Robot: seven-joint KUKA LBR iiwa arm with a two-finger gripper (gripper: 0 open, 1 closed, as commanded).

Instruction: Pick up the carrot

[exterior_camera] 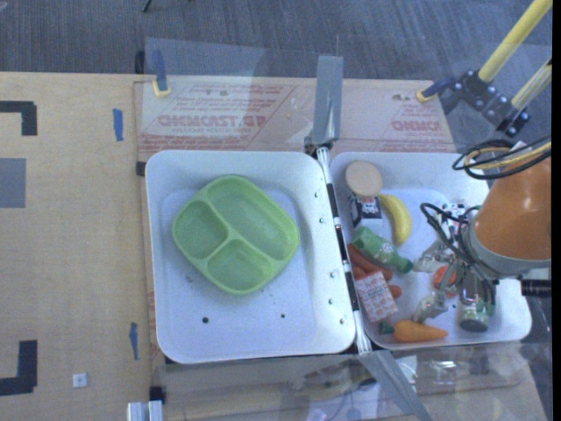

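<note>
Orange carrot [419,330] is lying flat at the front edge of the right bin [513,327], tip pointing right, just below a red-and-white packet [376,296]. Gripper [456,292] is hanging over the clutter just above and right of it; can't tell if the fingers are apart or together, wiring is blocking the view. Nothing is showing as held. My read: it's needing to shift toward the bin's front wall, align the jaws across the carrot's width, and come down at mid-body. Risk: the wall is crowding one finger, and the small dark jar [474,316] is sitting close on the right.
</note>
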